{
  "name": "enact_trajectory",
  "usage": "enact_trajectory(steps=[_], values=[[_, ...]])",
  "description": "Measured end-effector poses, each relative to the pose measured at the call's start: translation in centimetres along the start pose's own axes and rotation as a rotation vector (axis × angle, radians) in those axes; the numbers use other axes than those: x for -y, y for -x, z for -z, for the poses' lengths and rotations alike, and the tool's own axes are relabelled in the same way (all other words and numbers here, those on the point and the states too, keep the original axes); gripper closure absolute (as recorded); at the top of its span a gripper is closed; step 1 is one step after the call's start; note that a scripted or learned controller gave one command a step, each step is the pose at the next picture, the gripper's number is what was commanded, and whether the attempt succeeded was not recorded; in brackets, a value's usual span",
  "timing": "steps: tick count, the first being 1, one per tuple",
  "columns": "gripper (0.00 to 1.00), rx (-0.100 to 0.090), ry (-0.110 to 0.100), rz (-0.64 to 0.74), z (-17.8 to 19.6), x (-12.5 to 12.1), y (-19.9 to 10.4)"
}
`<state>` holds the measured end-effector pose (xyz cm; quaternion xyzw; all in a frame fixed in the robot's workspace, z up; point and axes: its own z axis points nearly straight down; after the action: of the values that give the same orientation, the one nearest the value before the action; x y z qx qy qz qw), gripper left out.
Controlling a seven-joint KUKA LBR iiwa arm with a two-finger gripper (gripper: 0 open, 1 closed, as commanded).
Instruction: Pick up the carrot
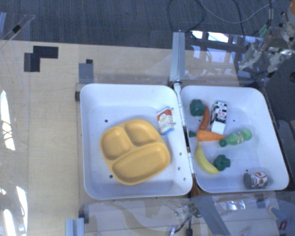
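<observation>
Pale wood tabletop (34, 132) carries two shallow white bins side by side. Black L-shaped marker (39, 57) on the tabletop, far left, well apart from the bins.

Left bin (93, 181): yellow three-compartment plate (134, 151) lies flat, roughly mid-bin. Small white carton with red and orange print (165, 120) stands just beside the plate's upper right edge, close to the divider between the bins.

Right bin (270, 127), items clustered in its left half:
- dark green broccoli piece (197, 107) near the top left.
- reddish-brown sausage (205, 118), tilted, just below and right of that broccoli.
- black-and-white milk carton (219, 117), to the right of the sausage; looks to be touching it.
- carrot (211, 136), orange, lying roughly horizontal just below the sausage and milk carton. Right tip meets the green bottle.
- green bottle (236, 137), on its side, angled up to the right.
- banana (205, 160), yellow, below the carrot, curving down toward the right.
- second dark green broccoli piece (221, 162), just beside the banana's lower end.
- small can with red and white label (256, 179), on its side near the lower right corner, well apart from the cluster.

Arm enters at upper right, outside the right bin, beyond its far right corner. Hand (258, 58) hangs over the frame behind the bin, well apart from the carrot. Cables and glare clutter the view there; cannot tell whether it is released or clenched. Nothing seen held in it.
</observation>
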<state>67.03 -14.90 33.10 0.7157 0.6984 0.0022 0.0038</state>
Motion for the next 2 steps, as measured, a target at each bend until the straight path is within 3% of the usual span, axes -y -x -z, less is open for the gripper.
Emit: enact_trajectory(steps=[1, 2], values=[[0.00, -0.003, -0.005, 0.242, -18.8, 0.2, -0.5], [0.00, 0.000, 0.021, 0.049, -23.3, 6.4, 0.7]])
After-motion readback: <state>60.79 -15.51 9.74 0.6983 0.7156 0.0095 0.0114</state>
